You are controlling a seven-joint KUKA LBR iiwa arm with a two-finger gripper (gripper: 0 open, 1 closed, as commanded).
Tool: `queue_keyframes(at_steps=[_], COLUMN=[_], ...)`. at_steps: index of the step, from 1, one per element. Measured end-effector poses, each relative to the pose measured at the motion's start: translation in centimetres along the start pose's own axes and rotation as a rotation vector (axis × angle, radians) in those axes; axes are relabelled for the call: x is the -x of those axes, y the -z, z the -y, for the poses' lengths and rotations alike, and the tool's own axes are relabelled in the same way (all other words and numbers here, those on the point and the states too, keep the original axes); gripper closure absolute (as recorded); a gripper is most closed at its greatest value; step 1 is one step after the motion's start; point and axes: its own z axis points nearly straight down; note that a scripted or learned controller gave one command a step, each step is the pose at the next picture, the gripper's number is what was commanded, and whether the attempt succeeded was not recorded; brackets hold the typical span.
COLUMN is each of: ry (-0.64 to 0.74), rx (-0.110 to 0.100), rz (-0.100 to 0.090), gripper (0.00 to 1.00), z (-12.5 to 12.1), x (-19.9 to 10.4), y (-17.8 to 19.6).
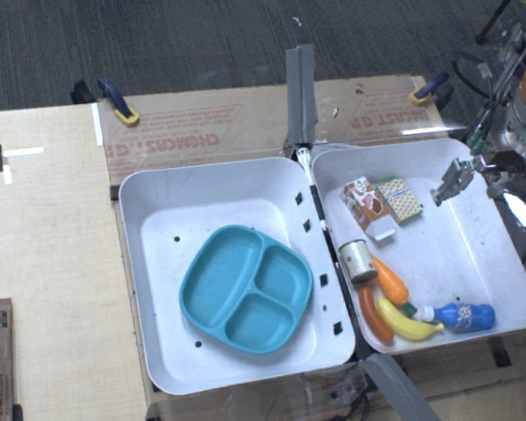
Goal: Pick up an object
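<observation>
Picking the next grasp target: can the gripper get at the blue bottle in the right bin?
Probably yes. The blue bottle lies uncovered near the bin's front wall, beside the banana, with bare floor between it and the gripper.

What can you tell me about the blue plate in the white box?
The blue plate is turquoise and looks like smooth plastic. It has rounded corners and raised ridges that split it into three sections, one big and two smaller. It lies flat, face up and turned at an angle, on the floor of the left bin, near its middle. Nothing sits in it or touches it.
</observation>
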Motion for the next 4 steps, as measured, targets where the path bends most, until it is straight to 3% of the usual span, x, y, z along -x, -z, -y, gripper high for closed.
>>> queue_keyframes(at_steps=[1,2,3,4], ry=[0.187,0.183,0.183,0.023], rx=[0.003,0.001,0.0,0.001], rz=[0.0,0.0,0.0,-0.001], gripper=[0.0,1.0,0.0,0.0], z=[-2.2,-2.1,-2.1,6.3], x=[-2.4,-2.3,-2.3,-3.2], y=[-15.2,-14.6,-14.6,-15.8])
